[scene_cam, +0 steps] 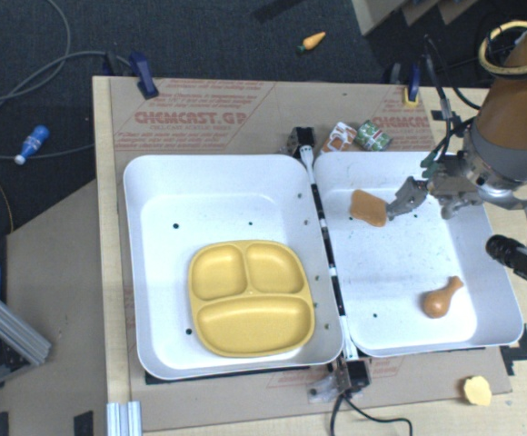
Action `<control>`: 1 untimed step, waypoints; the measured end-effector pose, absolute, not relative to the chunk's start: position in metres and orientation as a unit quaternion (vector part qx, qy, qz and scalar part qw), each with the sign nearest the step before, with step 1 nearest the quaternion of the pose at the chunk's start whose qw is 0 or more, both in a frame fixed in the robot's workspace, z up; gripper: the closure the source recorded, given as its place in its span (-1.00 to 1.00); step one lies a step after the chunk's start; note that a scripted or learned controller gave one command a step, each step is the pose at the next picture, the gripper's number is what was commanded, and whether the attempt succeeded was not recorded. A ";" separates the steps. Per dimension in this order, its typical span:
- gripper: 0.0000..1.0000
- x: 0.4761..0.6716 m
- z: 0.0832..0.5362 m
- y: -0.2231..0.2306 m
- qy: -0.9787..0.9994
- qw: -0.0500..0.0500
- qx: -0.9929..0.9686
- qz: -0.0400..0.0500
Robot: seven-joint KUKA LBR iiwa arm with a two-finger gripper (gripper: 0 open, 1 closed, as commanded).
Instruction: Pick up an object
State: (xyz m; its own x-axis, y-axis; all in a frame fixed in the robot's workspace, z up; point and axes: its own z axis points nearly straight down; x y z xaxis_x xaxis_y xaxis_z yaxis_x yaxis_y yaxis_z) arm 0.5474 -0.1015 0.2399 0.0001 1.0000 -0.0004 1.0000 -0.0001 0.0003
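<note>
Nearest the lens, noted a small yellow lump (476, 390) on the bare bench, just outside the right bin (482, 336). Logged a yellow divided plate (250, 298) in the left bin (154, 198), well apart from the arm. Found two candidates in the right bin: a tan block (368, 208) toward the far-left corner, and a brown pear-shaped piece (440, 299) nearer the front, toward the right wall. Caught the gripper (424, 203) low over the far half of that bin, fingers (402, 204) spread apart with nothing between them. Judged the pick not yet made: no grasp, no lift, both pieces flat on the bin floor. Placed the tan block just beside the fingertip on the view's left, perhaps touching, outside the gap rather than within it. Placed the pear-shaped piece well apart, toward the front. Reckoned everything left to do: centring over a piece, closing, raising.
</note>
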 end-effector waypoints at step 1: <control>-1.00 0.588 0.186 -0.118 0.707 0.000 0.707 -0.001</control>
State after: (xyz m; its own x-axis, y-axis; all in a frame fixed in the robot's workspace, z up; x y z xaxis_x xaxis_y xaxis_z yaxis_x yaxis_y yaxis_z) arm 0.5880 -0.1184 0.1858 0.0006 1.0000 -0.0015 1.0000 -0.0006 -0.0011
